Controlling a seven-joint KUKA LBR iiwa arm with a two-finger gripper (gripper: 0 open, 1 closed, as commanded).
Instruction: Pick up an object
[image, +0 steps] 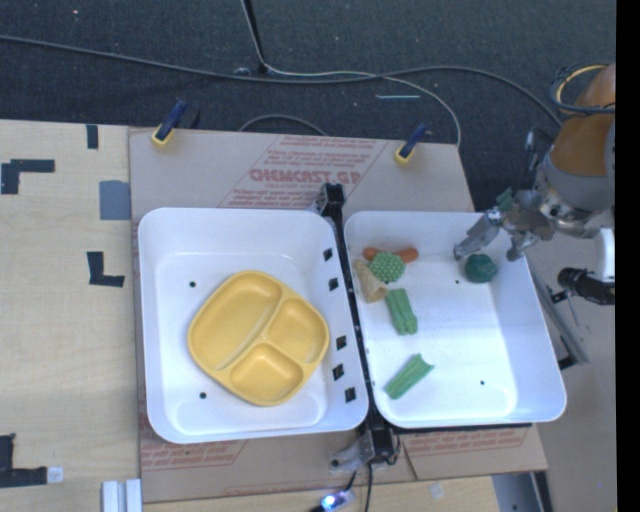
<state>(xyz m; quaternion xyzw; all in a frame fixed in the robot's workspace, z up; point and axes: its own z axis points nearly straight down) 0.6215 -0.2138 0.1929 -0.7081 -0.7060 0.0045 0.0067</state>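
My gripper (492, 246) hangs over the far right part of the right bin (520, 400), open, with its fingers spread apart. A dark green ball (481, 268) lies on the bin floor just in front of the fingertips and is not held between them. Further left in the same bin lie an orange carrot (390, 253), a green broccoli piece (387, 267) on a pale scrap, a long green vegetable (402, 311) and another green piece (408, 376) nearer the front.
The left bin (160, 330) holds a yellow divided plate (259, 336). A black divider strip (345, 300) runs between the bins. Both bins rest on a cardboard sheet (290, 170) held by two clamps. Cables cross the dark floor behind.
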